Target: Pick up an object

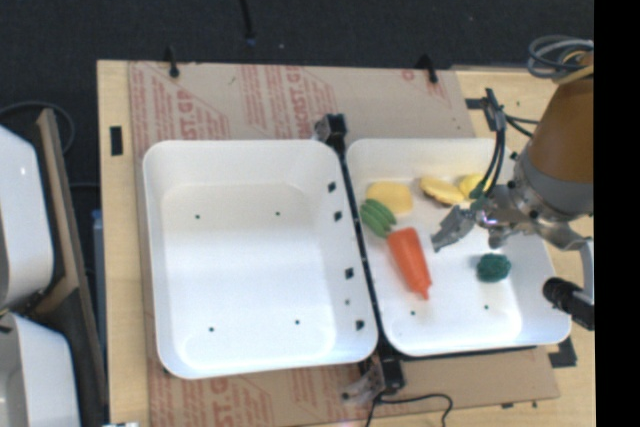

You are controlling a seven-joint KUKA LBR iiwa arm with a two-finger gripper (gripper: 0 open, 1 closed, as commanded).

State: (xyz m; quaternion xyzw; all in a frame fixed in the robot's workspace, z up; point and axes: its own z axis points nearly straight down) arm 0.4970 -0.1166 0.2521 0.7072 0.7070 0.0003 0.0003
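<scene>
Orange and tapered, a toy carrot [410,261] lies in the right bin [450,340], at centre right of the frame, its green top [377,216] pointing up-left toward a yellow piece [391,197]. Right of it sits a small dark green object [492,267]; two more yellow pieces [447,188] lie near the bin's upper edge. Between these, the gripper [470,223] hangs over the bin, its fingers spread with nothing between them. At left lies the left bin [160,215].

Orange carrot [410,260], green-topped, lying flat in right bin [450,340], near what looks like a yellow pepper [391,197]
</scene>
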